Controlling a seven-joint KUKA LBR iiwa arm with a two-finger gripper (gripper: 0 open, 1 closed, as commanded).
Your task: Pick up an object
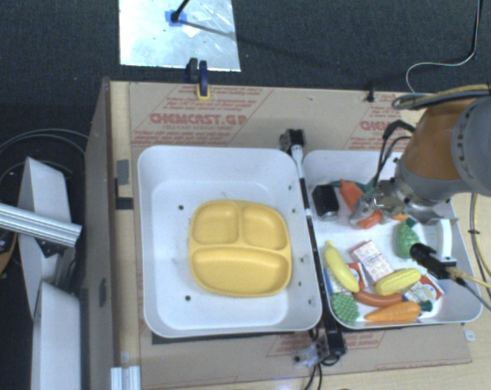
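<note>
Dark carpet surrounds a bench topped with printed cardboard (pixel 229 112), and a foil sheet (pixel 179 21) lies on the floor beyond it. Two white bins sit side by side: the left bin (pixel 160 185) holds a yellow divided tray (pixel 239 246). The right bin (pixel 465 303) holds toy food, with a banana (pixel 341 267), corn cob (pixel 397 281) and carrot (pixel 392 313) at its near end. Over the right bin's far part, the gripper (pixel 369 210) sits low among orange pieces; whether it grips anything I cannot tell.
</note>
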